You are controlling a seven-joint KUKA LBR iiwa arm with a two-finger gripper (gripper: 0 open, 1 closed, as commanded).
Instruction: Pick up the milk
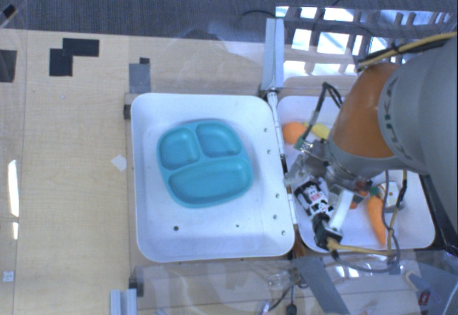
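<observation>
Arm (386, 113): grey, orange band, reaching in from 3 o'clock over the right bin (422, 235).
Gripper (318, 188): low in the right bin's left part; grip state cannot tell.
Milk (315, 199): small cow-patterned carton, right at the gripper.
Left bin (215, 245): holds a blue divided plate (206, 163) at centre.
Carrot (377, 219): at 3 o'clock of the milk.
Orange item (293, 132): at 12 o'clock of the gripper.
</observation>
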